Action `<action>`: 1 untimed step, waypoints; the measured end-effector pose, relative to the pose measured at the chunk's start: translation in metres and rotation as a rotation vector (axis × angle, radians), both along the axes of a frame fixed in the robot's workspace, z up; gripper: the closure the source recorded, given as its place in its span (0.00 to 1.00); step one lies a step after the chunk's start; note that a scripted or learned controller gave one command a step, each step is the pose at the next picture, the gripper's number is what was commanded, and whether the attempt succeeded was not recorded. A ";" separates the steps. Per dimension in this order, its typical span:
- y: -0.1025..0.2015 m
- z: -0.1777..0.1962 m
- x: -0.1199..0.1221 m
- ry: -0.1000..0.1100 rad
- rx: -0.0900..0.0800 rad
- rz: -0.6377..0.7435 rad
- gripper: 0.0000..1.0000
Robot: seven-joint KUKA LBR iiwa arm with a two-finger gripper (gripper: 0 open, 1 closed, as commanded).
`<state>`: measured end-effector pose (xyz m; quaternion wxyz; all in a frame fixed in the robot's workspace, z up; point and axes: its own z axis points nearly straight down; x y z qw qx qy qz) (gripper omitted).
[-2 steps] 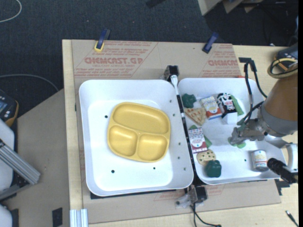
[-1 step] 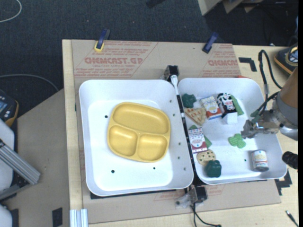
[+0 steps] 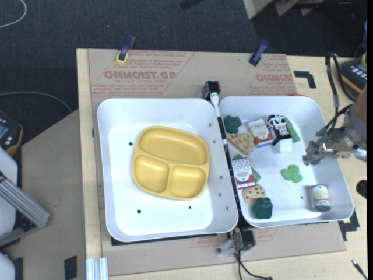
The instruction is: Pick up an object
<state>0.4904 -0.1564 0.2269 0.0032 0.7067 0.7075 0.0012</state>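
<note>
The right bin (image 3: 303, 105) holds several small toy foods. At its back lie a dark green piece (image 3: 232, 123), a waffle wedge (image 3: 239, 142), a small carton (image 3: 257, 132), a black-and-white cow carton (image 3: 280, 127) and a white cube (image 3: 284, 146). Nearer the front are a red-and-white packet (image 3: 241, 170), a cookie (image 3: 253, 193), a green pepper (image 3: 263, 208), a light green leafy piece (image 3: 291, 173) and a small can (image 3: 319, 197). My gripper (image 3: 312, 155) hovers at the bin's right side, just right of the leafy piece and behind the can.
The left bin (image 3: 116, 214) holds a yellow divided plate (image 3: 171, 162). Both bins rest on a cardboard sheet (image 3: 175, 72) held by clamps at the back. Cables and grey equipment lie off the bench at right and left.
</note>
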 end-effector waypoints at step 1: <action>0.046 0.009 0.023 0.002 0.003 0.005 1.00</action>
